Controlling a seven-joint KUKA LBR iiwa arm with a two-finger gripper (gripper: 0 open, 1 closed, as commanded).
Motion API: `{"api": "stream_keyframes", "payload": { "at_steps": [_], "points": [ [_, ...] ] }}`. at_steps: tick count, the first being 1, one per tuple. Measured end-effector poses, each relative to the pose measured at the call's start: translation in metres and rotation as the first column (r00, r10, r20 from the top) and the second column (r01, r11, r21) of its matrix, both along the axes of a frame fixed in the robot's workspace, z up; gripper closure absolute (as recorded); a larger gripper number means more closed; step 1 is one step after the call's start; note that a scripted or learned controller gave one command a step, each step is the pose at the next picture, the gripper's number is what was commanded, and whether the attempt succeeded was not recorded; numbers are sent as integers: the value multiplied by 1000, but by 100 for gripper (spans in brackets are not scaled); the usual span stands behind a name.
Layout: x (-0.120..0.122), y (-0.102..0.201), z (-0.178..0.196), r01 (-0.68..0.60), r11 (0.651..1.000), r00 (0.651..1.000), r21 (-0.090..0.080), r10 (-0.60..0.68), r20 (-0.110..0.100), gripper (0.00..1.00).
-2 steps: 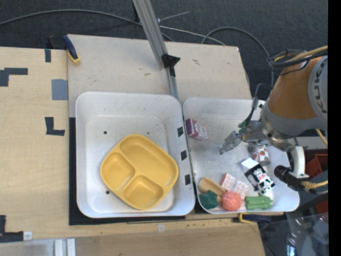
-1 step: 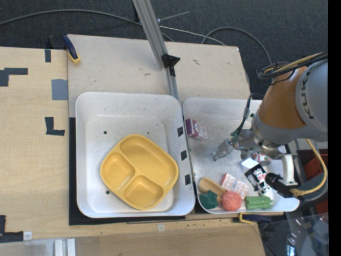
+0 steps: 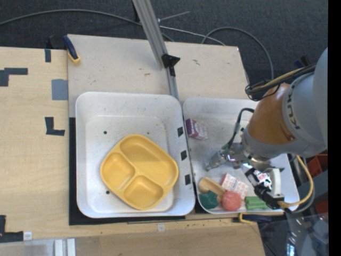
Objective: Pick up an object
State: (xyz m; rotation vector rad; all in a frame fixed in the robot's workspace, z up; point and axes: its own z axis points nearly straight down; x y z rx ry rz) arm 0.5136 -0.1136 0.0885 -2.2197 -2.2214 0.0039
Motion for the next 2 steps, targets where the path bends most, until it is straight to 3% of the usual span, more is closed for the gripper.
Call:
{"api": "stream_keyframes", "payload": {
  "at_steps": [1,2],
  "points": [
    [0,1,12,-1,1000,1000,3,1,-1,100],
    [2,3,75,-1,1000,1000,0,1,6,100]
  ]
}}
